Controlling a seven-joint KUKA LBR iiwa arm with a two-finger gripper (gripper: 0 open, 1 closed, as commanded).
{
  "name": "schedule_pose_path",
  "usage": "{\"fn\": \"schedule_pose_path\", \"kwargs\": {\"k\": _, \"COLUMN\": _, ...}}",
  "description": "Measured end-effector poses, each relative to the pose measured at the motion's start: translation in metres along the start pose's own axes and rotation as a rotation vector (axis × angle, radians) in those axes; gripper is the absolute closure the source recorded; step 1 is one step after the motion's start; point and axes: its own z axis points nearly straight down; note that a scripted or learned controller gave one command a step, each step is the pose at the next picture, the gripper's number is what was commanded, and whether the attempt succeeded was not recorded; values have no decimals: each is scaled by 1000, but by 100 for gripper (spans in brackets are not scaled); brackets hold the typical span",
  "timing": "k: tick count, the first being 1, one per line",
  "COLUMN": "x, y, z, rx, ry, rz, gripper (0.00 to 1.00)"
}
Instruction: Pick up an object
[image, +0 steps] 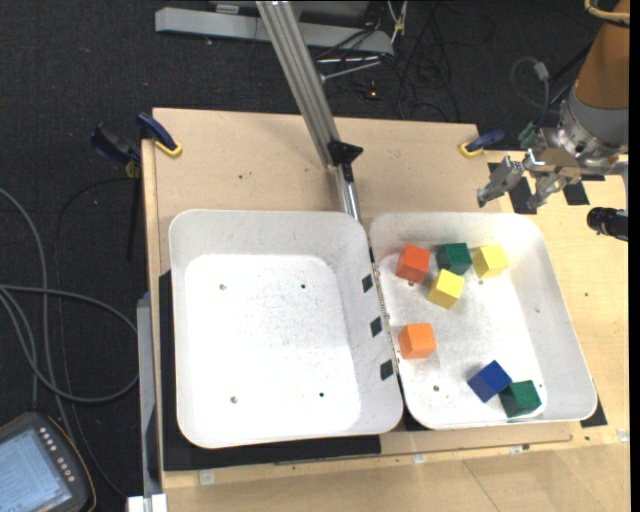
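Two white bins lie below the gripper (520, 190), whose finger state cannot be told: the far left bin (200, 240), then the nearer right bin (560, 330) holding orange, green, yellow and blue cubes (447, 287), all untouched.

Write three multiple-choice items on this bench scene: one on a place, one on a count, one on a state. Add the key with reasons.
1. Where do the cubes lie?
A. left bin
B. right bin
C. bare bench

2. How many orange cubes?
A. one
B. two
C. four

3. How does the blue cube sit?
A. touching a green cube
B. stacked on a yellow cube
C. alone mid-bin

Key: 1 B, all lie in the right bin. 2 B, one orange cube above, another lower. 3 A, the blue cube abuts the green cube.
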Motion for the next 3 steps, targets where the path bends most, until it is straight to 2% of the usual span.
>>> {"fn": "schedule_pose_path", "kwargs": {"k": 1, "x": 0, "y": 1, "z": -4, "rx": -5, "ry": -2, "rz": -2, "gripper": 0}}
{"fn": "schedule_pose_path", "kwargs": {"k": 2, "x": -5, "y": 0, "z": 42, "rx": -1, "ry": -1, "rz": 2, "gripper": 0}}
{"fn": "schedule_pose_path", "kwargs": {"k": 3, "x": 5, "y": 1, "z": 91, "rx": 0, "ry": 0, "rz": -1, "gripper": 0}}
